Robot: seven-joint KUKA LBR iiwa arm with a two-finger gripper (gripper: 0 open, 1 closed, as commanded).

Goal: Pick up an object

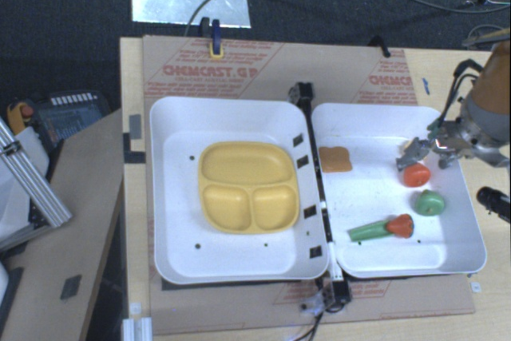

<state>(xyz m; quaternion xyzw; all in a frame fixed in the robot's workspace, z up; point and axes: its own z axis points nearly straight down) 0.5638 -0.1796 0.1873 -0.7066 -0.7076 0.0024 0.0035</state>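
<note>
Nearest the camera, toward the front edge of the right bin, lies a green-and-red toy vegetable. Going left to right: the left bin carries a yellow divided plate at its middle. In the right bin, a tan slice sits by the left wall, then an orange-red ball with a green ball just beside it. Over the orange-red ball, near the bin's right edge, hangs the gripper; whether its fingers are spread or pressed together cannot be told.
</note>
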